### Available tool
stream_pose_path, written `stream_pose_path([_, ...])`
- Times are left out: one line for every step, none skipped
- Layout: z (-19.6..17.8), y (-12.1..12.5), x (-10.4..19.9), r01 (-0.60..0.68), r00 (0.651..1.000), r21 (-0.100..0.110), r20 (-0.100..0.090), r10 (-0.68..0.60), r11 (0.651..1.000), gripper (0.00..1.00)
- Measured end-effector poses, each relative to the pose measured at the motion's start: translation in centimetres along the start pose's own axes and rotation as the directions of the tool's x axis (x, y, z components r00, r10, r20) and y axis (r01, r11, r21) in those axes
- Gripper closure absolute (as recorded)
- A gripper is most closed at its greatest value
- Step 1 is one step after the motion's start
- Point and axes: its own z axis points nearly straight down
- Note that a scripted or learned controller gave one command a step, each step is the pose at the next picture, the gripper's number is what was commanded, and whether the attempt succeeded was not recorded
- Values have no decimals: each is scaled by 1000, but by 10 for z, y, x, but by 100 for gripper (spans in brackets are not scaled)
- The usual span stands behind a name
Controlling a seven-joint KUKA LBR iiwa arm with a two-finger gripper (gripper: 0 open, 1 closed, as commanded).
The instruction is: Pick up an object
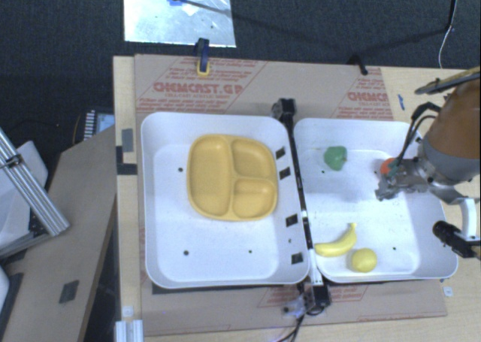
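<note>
In the right bin (353, 273), a small green object (335, 156) lies near the far wall. A yellow banana (337, 242) and a round yellow fruit (363, 260) rest close together near the front wall. My gripper (386, 181) hangs low over the right part of this bin, right of the green object and above the two yellow fruits. A small orange-red spot (386, 165) shows at the gripper's tip; what it is cannot be made out. The arm's orange band (458, 126) rises behind it.
The left bin (161, 258) holds a yellow divided plate (230, 177). A black divider with clips (294, 183) runs between the bins. Both bins sit on a cardboard sheet (248, 81) on the bench. A silver panel (179, 2) lies at the back.
</note>
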Motion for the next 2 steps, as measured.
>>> stream_pose_path([-60, 9, 5, 1, 1000, -2, 0, -1, 1000, 100])
stream_pose_path([-113, 10, 5, 1, 1000, 2, 0, -1, 1000, 100])
